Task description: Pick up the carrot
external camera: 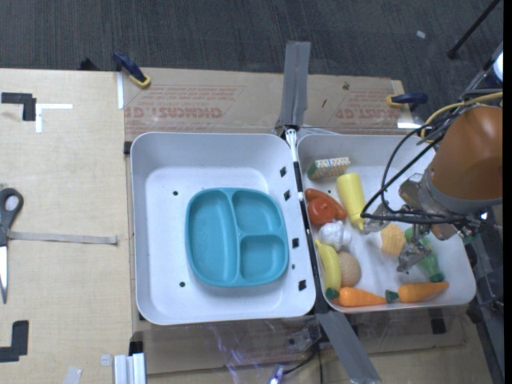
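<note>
Look first at the bench, which carries two shallow white bins side by side. The left white bin [152,238] holds a turquoise plastic plate with three compartments [238,236], lying flat near its middle. The right white bin [376,146] holds the toy food.

Along the right bin's near edge you see two orange plastic carrots with green tops. One carrot [362,297] lies near the near-left corner, its green end pointing right. The second carrot [422,291] lies toward the near-right corner, its green end pointing left, so the two green ends almost meet.

Beside the bin's left wall you find a red plastic tomato-like piece [322,207], a white garlic bulb [334,234], a yellow banana [328,266] and a beige potato-shaped piece [349,269]. A yellow cylinder [350,195] stands further back, with a small ribbed tan brush-like item [331,166] near the far edge. A yellow corn piece [392,239] lies near the bin's middle.

The grey arm with its orange band [472,154] reaches over the right side of this bin. Its gripper [414,256] hangs just above the second carrot, beside the corn; you cannot tell how far it is open, and no object is seen in it.
</note>
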`<state>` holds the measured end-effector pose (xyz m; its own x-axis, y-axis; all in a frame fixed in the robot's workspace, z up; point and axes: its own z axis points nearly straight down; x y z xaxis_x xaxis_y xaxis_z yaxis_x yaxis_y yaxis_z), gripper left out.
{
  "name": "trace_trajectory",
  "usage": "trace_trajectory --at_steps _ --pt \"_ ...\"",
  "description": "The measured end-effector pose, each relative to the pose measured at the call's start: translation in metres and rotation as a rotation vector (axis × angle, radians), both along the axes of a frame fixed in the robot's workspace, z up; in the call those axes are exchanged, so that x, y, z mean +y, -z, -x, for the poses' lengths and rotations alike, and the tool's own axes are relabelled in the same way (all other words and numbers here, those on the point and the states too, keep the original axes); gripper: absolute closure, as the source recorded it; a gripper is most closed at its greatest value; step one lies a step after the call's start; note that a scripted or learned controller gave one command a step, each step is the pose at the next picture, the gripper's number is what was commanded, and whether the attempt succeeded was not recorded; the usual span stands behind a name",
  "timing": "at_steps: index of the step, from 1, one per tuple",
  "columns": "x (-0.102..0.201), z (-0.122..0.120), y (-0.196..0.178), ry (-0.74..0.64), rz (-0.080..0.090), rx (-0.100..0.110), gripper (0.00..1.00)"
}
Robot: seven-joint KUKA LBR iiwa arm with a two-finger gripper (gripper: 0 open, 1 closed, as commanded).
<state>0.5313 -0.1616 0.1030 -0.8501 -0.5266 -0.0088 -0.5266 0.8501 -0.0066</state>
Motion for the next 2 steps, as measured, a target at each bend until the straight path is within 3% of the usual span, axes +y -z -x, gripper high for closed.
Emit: trace_trajectory --at_steps 1,2 --pt "0.0009 -0.0028 -0.0101 -0.003 0.001 -0.006 1.0" --pt "0.0009 -0.0027 -0.0101 -0.002 0.0 -0.006 0.0"
